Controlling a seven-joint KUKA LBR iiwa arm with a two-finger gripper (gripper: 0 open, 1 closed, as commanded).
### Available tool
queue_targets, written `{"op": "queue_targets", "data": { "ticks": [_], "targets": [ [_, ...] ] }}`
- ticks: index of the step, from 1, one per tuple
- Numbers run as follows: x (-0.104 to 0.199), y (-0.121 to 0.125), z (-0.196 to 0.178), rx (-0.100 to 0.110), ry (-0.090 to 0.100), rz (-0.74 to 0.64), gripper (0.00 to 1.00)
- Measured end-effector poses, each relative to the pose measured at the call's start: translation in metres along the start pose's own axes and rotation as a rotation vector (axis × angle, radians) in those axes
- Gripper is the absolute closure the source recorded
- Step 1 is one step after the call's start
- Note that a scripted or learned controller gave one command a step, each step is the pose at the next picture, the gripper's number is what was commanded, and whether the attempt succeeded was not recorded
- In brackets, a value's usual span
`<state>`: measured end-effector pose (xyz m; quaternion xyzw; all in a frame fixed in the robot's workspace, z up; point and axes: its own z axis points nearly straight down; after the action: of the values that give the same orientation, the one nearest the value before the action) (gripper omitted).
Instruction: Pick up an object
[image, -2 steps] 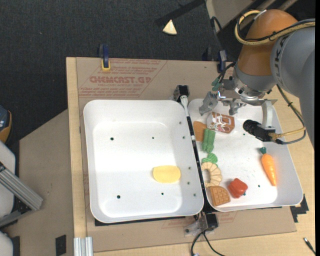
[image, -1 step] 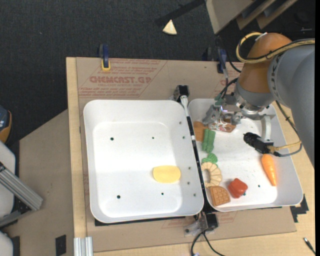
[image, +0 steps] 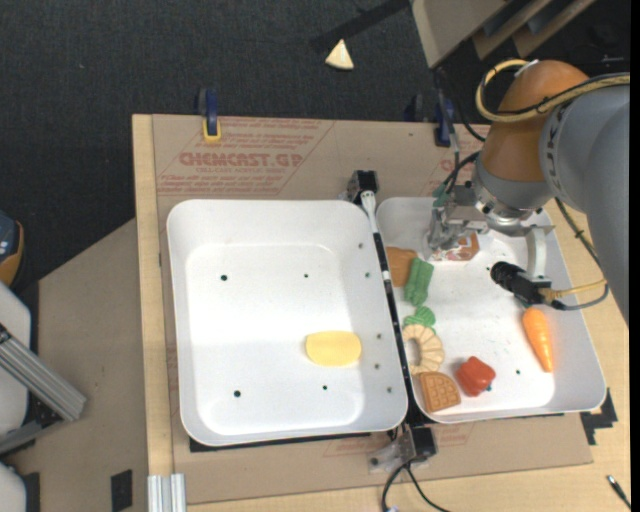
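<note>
My gripper (image: 447, 232) hangs low over the far part of the right bin (image: 575, 395). Just under it and slightly to its right lies a small red and white thing (image: 462, 250); whether the gripper touches it I cannot tell. Along that bin's left side sit an orange-brown piece (image: 400, 265), a green pod-like piece (image: 418, 282), a small green leafy piece (image: 420, 318), a beige ribbed ring (image: 425, 346) and a brown waffle (image: 437, 391). A red pepper (image: 476, 375) and an orange carrot (image: 539, 338) lie nearer the front right.
In the left bin (image: 200, 250) a flat yellow disc (image: 333, 348) rests near the front right. A black divider rail (image: 381, 262) runs between the two bins. Blue clamps (image: 209, 112) hold the brown board at the back.
</note>
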<state>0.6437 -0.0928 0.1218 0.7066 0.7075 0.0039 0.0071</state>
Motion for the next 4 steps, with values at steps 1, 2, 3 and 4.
{"op": "queue_targets", "data": {
  "ticks": [1,2,3,4],
  "targets": [
    [-0.032,-0.012,0.017,-0.011,-0.004,-0.002,1.0],
    [-0.019,0.013,-0.042,0.005,0.003,-0.002,1.0],
    [-0.03,-0.009,-0.051,0.018,0.005,0.003,1.0],
    [0.043,0.024,-0.064,0.009,0.004,-0.006,1.0]
  ]
}}
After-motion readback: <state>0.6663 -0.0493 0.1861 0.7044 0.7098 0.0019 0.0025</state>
